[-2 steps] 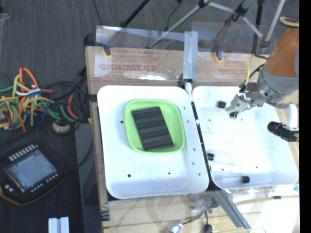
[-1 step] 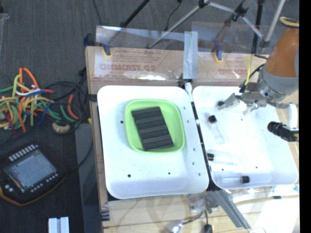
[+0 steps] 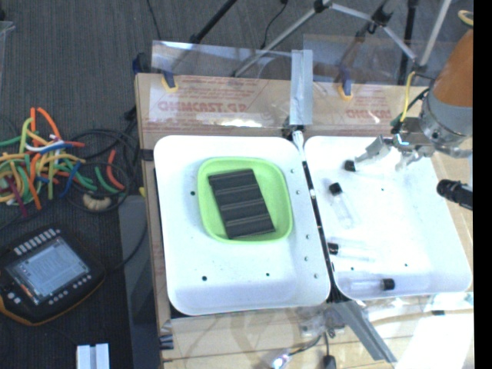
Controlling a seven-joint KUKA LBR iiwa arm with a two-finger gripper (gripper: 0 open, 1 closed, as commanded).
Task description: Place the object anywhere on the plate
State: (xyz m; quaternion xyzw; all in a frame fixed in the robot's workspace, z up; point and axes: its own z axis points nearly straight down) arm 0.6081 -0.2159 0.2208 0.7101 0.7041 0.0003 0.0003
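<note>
Spread apart and holding nothing, the gripper (image 3: pixel 378 154) hangs over the back of the right bin (image 3: pixel 430 275), well to the right of the green plate (image 3: pixel 206 206). One finger (image 3: pixel 361 157) reaches toward the plate with its dark tip low over the bin floor. Clear vials with black caps (image 3: pixel 339 200) lie scattered in that bin, nearer the plate than the gripper. A dark ribbed block (image 3: pixel 242 203) lies on the plate, in the left bin (image 3: pixel 177 267).
</note>
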